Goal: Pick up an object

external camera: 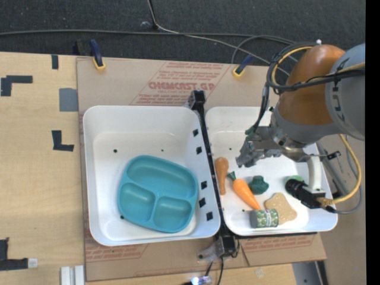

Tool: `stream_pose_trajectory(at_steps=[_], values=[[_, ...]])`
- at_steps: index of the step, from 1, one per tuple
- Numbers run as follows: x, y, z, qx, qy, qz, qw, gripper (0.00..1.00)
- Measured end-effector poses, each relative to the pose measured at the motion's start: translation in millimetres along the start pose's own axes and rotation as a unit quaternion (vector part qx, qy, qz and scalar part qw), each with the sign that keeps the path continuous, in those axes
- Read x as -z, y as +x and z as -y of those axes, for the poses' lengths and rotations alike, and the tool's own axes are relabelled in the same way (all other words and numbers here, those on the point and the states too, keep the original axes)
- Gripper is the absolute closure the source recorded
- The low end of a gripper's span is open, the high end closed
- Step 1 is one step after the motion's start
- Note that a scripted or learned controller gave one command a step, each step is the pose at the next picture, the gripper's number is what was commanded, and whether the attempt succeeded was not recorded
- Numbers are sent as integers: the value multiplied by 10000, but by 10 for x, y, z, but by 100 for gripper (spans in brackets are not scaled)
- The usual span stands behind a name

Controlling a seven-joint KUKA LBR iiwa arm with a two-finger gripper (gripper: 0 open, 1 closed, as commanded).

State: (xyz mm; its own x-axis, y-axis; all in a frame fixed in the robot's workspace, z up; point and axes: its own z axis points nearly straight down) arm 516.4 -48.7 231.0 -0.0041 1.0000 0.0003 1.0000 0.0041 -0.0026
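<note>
The small orange plastic carrot with a green top point(245, 193) is the likeliest thing to pick, in my judgement; it lies slantwise on the floor of the right-hand shallow white bin point(228, 119), near that bin's front edge. Just beside it, against the divider wall, lies a longer pale orange stick-shaped piece point(221, 174); a dark green lumpy toy point(259, 184) sits just to its right, and a small green-labelled can point(264, 219) and a tan slice of toy bread point(281, 208) lie nearer the front corner. The grey pincer point(248, 154) hangs over the middle of this bin, above and behind the carrot, with nothing between its fingers; whether they are spread or pressed together I cannot tell. The step in hand looks like the approach. Next the pincer needs to come forward over the carrot, line its fingers across the narrow body, descend and close.

The left-hand white bin point(95, 123) holds a turquoise divided plastic tray point(157, 193).
</note>
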Motion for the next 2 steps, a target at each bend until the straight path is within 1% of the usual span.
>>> stream_pose_trajectory(at_steps=[1, 2], values=[[-10, 443, 19, 11, -1, -3, 10000, 100], [-29, 1006, 13, 18, 1, -5, 10000, 100]])
